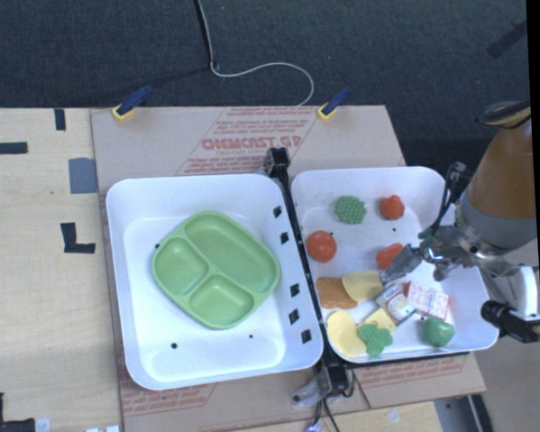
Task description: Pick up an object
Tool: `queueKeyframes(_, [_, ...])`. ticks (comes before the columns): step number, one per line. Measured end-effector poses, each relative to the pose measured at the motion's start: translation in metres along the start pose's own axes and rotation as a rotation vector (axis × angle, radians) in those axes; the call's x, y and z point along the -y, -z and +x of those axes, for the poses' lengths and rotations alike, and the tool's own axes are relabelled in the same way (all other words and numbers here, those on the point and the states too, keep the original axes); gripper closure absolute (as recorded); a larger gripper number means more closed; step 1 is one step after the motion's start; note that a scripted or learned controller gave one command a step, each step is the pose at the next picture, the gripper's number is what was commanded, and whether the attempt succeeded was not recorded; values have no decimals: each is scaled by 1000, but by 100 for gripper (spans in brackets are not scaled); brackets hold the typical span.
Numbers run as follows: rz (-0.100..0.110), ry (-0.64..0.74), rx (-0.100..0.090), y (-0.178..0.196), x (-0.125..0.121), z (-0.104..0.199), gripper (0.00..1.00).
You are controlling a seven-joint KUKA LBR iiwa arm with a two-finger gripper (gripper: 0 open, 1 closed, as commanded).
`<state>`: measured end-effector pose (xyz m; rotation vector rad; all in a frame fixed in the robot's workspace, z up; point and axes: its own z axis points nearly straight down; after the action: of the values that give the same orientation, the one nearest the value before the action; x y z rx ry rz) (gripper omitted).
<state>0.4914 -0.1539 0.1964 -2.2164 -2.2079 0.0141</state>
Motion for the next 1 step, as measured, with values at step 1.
queueKeyframes(1, [-12,5,2,7,-3,1,0])
